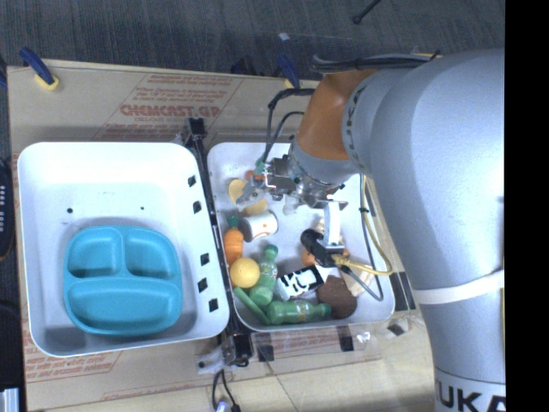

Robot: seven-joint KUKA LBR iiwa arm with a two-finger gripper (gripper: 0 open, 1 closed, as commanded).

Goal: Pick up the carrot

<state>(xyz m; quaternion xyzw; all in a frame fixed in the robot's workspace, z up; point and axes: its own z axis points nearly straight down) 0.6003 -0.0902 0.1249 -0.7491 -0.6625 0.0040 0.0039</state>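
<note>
The carrot [232, 245] is a short orange piece with a green top, lying against the left wall of the right bin [377, 303]. My gripper [274, 180] hangs over the back part of that bin, up and to the right of the carrot and apart from it. Nothing shows between its tips. The grey arm with its orange band covers the bin's right side.
Around the carrot lie a white cup [262, 226], a yellow lemon [244, 272], green vegetables [287, 312], a brown lump [337, 295], a black-and-white item [299, 282] and a yellow piece [237, 189]. A blue divided plate [124, 279] sits in the left bin [51, 170].
</note>
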